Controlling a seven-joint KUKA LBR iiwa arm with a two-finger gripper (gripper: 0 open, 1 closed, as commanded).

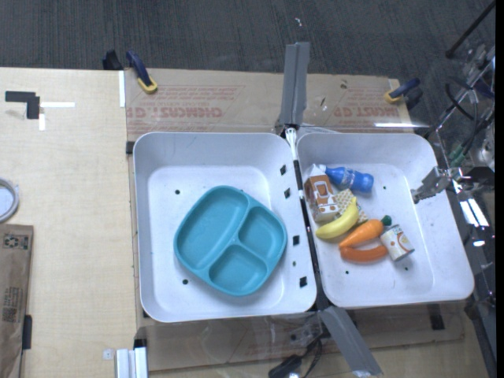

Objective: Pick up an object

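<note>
White right bin (441, 278) holds carrot (363, 232), long axis tilted, green tip up-right.

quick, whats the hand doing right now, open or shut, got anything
hand: at the right bin's right edge, apart from the toy food; open or shut cannot be told, and nothing is seen held in it.

We see two blue-and-yellow clamps, one at upper left (140, 71) and one at upper right (402, 92), and a tape roll (6, 201) at the left edge.
</note>
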